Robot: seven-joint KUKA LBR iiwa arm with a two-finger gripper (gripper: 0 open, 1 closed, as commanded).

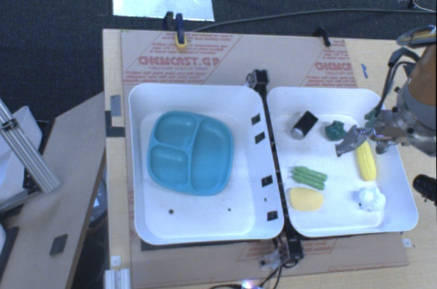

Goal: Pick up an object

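left bin (205,93): blue divided plate (190,152), no target | right bin (321,95): black cylinder (304,124), green beans (309,177), yellow lump (306,199), teal piece (334,130) | gripper (354,141) hovers low, you can't tell its opening, nothing visibly held | corn cob (366,160) just right-below it, long axis running near-to-far | arm enters from right, wrist angled left-down

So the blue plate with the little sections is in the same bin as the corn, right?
Not quite. The camera view shows the blue plate alone in the left bin. The corn lies in the right bin, near the claw, with the green beans and other small things.
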